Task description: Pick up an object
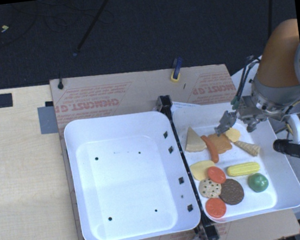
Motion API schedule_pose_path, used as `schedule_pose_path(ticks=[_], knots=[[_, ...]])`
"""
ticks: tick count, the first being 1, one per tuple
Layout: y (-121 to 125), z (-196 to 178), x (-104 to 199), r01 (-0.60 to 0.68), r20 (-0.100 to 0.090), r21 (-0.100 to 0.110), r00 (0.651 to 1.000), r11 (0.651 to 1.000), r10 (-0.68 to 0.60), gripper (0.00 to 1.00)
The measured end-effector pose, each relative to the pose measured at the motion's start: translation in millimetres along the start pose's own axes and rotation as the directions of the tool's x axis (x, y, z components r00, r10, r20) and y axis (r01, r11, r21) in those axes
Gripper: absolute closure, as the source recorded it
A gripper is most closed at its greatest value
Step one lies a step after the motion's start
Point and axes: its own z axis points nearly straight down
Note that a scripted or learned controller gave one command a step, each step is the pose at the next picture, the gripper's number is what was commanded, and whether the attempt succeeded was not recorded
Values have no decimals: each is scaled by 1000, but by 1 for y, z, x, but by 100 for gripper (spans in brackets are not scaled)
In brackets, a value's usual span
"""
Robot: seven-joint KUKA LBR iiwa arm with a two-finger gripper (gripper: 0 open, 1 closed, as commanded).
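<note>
White plastic makes up two shallow bins set side by side on a sheet of brown cardboard (108,94). Nothing but a few small dark dots is seen on the floor of the left bin (121,175). Toy food is kept in the right bin (282,187). A pale wedge like cheese (194,140) is placed near the top left of that bin. Just beside it, an orange piece (217,146) is laid, and a small yellow piece (232,134) is found at its upper right. A tan cone (248,147) is laid to the right of the orange piece. Lower down, a yellow corn cob (243,169) is seen, with a green ball (258,182) just below its right end. A yellow slice (201,168) is touched by a red round piece (216,175). Under them, a spotted cookie (209,188), a dark brown cookie (232,192) and an orange-red disc (216,208) are packed close together. The gripper (223,125) is held low over the top of the right bin, right at the orange piece and the small yellow piece. Whether its grip is wide or closed cannot be told, and no toy can be seen lifted. A blue and yellow clip (176,69) is fixed to the far edge of the cardboard.
</note>
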Motion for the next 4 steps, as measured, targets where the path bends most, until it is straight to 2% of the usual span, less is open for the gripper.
schedule_pose_path(ticks=[1, 2, 3, 4], knots=[[-23, 126, 19, 1, -3, 6, 1000, 1000, -1, 0], [58, 120, 48, 4, -1, -5, 1000, 1000, -4, 0], [19, 121, 52, -4, -1, 5, 1000, 1000, 4, 0], [56, 120, 32, 3, 0, -1, 1000, 1000, -3, 0]])
